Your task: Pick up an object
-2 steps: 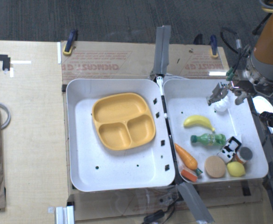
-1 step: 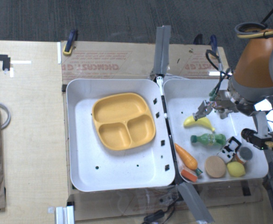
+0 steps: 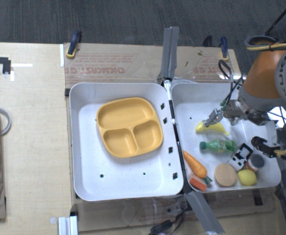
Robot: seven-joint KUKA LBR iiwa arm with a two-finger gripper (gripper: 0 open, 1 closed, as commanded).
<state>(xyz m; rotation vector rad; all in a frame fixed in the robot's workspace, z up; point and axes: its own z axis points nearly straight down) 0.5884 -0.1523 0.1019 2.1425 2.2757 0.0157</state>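
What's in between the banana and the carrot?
In the camera view, the green bottle lies on its side between the banana above and the carrot below, a little to the right of the straight line joining them.

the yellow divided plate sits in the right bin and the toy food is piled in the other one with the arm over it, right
Not quite: the yellow divided plate sits in the left bin, not the right. The camera view shows it there. The toy food, such as the banana and carrot, lies in the right bin, with the end effector over it.
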